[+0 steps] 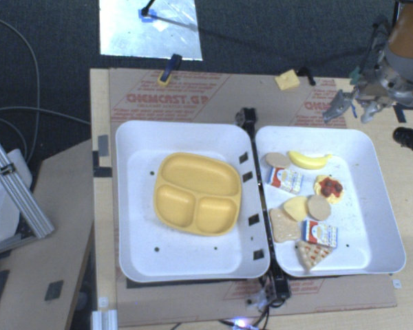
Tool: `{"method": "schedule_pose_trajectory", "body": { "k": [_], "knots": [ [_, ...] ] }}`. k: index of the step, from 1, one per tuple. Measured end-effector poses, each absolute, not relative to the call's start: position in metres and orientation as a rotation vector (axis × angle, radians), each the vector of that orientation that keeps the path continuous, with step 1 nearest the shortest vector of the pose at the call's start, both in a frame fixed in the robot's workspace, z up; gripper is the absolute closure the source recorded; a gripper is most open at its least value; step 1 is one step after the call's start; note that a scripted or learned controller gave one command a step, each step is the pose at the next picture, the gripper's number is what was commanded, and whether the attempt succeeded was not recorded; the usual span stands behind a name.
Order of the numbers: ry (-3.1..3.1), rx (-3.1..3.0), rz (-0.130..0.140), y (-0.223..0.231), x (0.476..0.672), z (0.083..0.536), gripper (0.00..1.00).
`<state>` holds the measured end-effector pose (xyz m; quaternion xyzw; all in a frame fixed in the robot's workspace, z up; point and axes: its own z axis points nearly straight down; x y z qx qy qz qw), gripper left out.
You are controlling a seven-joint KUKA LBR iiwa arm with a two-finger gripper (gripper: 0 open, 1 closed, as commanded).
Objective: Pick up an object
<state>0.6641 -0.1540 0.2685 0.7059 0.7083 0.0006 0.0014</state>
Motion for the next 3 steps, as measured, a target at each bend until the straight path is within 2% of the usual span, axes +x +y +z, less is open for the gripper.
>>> {"method": "schedule_pose_trajectory", "body": {
  "k": [1, 2, 3],
  "knots": [
    [2.223, 2.225, -0.005, -0.177, 0.636, 0.077, 0.0],
    [2.22, 2.223, -0.002, -0.208, 0.594, 0.084, 0.0],
    [2.217, 2.213, 0.008, -0.207, 0.599, 0.098, 1.0]
  ]
}}
